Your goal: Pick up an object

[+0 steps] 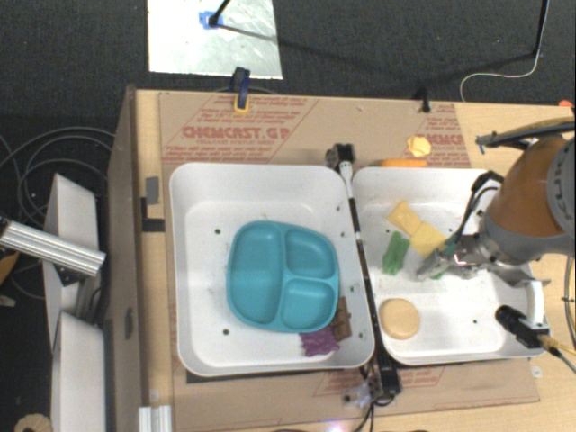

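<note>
Pincer (438, 265): we cannot tell its state; green block (394, 253) just left, 2 yellow blocks (415, 226) above-left.

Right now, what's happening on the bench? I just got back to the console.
The KUKA arm has reached in from the right, and its end effector is down in the right bin, next to a green block and two yellow blocks. A tan round piece lies nearer the front. I can't see anything between its fingers. The left bin holds a teal divided plate, with purple and brown items at its edge.
</note>
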`<state>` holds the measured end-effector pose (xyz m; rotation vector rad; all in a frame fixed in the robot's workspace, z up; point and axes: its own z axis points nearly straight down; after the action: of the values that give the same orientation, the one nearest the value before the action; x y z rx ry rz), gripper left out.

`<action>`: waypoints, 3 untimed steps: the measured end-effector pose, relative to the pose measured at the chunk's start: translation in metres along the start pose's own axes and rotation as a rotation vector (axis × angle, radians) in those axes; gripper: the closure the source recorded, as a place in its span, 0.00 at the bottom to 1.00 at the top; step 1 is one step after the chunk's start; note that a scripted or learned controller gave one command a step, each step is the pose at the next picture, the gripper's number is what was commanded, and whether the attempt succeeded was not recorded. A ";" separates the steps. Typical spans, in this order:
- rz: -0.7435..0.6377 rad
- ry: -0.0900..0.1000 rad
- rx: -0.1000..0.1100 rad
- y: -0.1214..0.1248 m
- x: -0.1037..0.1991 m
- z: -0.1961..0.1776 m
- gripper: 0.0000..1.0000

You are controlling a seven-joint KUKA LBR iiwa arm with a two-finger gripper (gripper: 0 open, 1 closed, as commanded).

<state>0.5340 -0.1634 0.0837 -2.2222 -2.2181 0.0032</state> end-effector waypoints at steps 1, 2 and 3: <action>-0.011 0.000 -0.012 0.084 0.029 -0.002 0.00; 0.002 -0.001 0.003 -0.014 0.000 0.000 0.00; -0.008 -0.001 -0.009 0.048 0.002 -0.002 0.00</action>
<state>0.5822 -0.1613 0.0853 -2.2184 -2.2326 -0.0059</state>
